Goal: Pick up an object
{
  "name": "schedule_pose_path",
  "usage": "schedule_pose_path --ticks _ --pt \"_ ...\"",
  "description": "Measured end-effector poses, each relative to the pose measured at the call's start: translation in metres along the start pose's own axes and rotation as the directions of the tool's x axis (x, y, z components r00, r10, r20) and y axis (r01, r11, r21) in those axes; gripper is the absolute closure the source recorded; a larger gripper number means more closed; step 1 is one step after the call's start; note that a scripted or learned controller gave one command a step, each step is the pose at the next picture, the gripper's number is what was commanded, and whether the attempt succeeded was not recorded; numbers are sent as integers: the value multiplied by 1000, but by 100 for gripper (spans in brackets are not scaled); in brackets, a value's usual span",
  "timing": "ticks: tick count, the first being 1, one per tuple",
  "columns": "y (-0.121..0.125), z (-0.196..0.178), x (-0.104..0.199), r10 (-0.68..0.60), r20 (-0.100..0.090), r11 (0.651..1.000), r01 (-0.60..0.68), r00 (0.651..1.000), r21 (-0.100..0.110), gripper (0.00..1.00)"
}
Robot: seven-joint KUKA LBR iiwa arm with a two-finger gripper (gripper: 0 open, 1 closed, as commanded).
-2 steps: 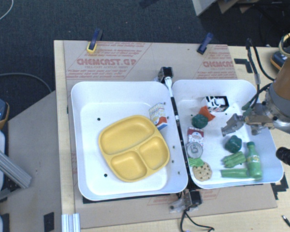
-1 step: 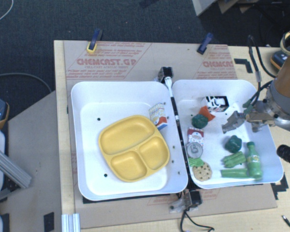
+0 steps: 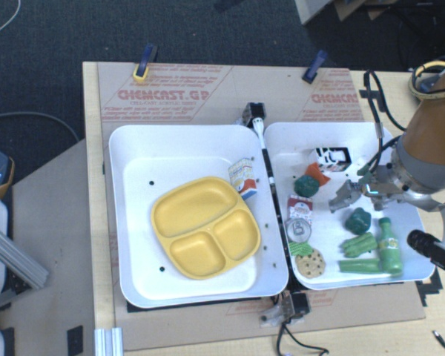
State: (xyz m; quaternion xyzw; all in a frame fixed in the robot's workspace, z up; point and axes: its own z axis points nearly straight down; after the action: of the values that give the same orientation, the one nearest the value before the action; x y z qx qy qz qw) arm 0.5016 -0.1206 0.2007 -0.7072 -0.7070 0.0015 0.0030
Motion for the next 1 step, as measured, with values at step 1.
schedule_pose_path --ticks 1 --pt "-4 64 4 0 -1 1000 0 1000 3 0"
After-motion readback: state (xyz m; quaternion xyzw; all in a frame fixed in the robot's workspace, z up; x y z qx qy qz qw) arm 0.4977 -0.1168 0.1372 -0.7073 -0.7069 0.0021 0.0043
